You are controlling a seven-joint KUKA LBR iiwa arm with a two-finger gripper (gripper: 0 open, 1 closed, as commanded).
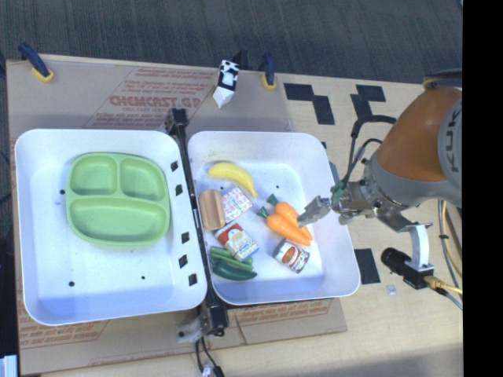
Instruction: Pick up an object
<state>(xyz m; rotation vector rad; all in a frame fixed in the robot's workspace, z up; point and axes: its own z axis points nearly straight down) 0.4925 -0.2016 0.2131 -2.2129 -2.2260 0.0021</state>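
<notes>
The right bin [334, 277] is crowded in its middle and left. A banana [233, 176], a carrot [288, 221], a small can [291, 256], green peas [232, 264] and some little packets [236, 204] lie close together (hardly any gaps between them). There is bare white floor along the top and right side. The end effector [313, 210] is right beside the carrot. The left bin [31, 289] has a green plate [118, 199] in the middle, with open room all around it.

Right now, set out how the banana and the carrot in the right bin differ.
The banana is yellow, the carrot orange. The banana lies curved near the bin's far wall, the carrot straighter and nearer the middle. The gripper is right beside the carrot, well away from the banana. Both are toy foods lying flat in the right bin.
</notes>
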